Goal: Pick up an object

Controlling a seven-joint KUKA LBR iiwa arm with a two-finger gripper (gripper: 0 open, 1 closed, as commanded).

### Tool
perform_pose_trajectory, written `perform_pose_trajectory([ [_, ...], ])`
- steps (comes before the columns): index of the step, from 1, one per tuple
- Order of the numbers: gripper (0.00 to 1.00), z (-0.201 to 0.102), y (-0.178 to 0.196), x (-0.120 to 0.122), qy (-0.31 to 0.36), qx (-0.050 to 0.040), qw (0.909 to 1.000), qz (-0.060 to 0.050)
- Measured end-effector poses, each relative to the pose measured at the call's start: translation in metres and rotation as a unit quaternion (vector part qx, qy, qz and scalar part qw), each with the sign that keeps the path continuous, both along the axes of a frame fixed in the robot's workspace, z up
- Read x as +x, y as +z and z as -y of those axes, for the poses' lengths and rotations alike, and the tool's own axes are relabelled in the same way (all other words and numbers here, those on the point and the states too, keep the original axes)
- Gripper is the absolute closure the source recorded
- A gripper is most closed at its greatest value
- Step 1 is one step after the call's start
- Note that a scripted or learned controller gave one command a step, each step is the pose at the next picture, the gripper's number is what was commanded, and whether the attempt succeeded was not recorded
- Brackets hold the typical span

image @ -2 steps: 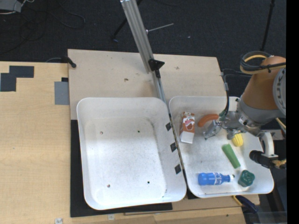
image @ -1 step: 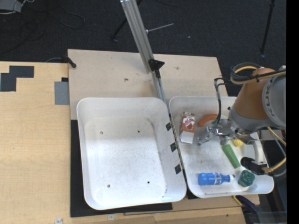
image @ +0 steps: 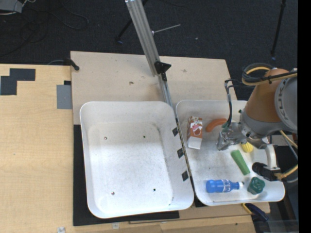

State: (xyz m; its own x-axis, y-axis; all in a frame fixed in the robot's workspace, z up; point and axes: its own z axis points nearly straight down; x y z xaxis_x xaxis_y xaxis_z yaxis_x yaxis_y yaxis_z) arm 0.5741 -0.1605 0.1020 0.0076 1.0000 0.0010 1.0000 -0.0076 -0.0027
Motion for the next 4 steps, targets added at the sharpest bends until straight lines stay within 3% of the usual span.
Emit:
perform_pose_trajectory([
  [2, 1.0, 0.014, 0.089, -0.008, 0.0, -0.001, 1.0, 0.002],
  [3, 1.0, 0.018, 0.15, -0.002, 0.004, -0.0013, 1.0, 0.004],
  [4, 1.0, 0.019, 0.188, -0.002, 0.005, -0.0009, 1.0, 0.002],
])
